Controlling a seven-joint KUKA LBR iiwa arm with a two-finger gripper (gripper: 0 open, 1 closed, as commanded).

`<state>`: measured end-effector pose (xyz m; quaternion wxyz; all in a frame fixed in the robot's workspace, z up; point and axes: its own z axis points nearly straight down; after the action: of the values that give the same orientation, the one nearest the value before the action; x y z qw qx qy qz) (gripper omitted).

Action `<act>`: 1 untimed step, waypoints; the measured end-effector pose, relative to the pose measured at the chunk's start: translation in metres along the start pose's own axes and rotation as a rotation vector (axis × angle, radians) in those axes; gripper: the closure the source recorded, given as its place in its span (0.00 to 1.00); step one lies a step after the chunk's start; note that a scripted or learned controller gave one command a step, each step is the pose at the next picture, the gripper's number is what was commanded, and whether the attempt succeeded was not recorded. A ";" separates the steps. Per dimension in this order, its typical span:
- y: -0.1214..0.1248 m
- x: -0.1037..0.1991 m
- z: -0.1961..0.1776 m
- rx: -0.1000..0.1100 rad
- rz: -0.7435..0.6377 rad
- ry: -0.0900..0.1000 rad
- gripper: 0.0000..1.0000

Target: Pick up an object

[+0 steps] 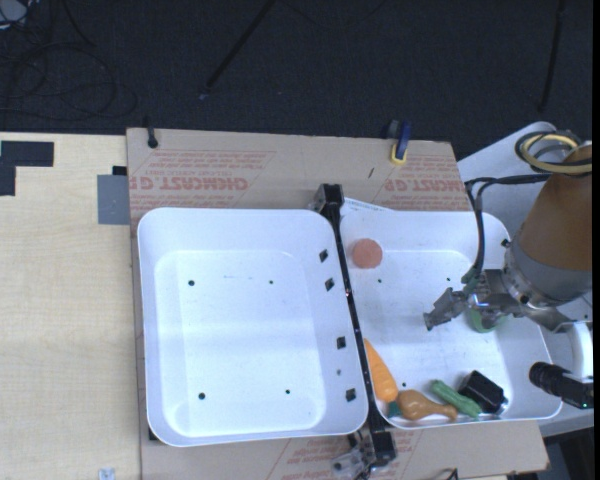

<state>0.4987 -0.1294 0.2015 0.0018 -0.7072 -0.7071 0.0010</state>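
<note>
My gripper (458,310) hangs low inside the right bin (420,268), near its right side, at the end of the grey arm with the orange band (568,218). A small green thing (483,319) shows right under the gripper's body; whether it is held I cannot tell. A pink round object (367,254) lies near the bin's far left corner. Along the near wall lie an orange carrot (380,370), a tan piece (420,404), a green piece (456,399) and a black block (484,390).
The left bin (160,318) sits beside the right one, with a black divider rail (345,303) between them. Both rest on cardboard (280,173). Black cables (477,218) run from the arm over the right bin's far edge.
</note>
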 end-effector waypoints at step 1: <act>0.025 0.088 0.015 -0.001 -0.006 0.001 0.00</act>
<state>0.5236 -0.0410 0.1861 0.0021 -0.7049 -0.7093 0.0005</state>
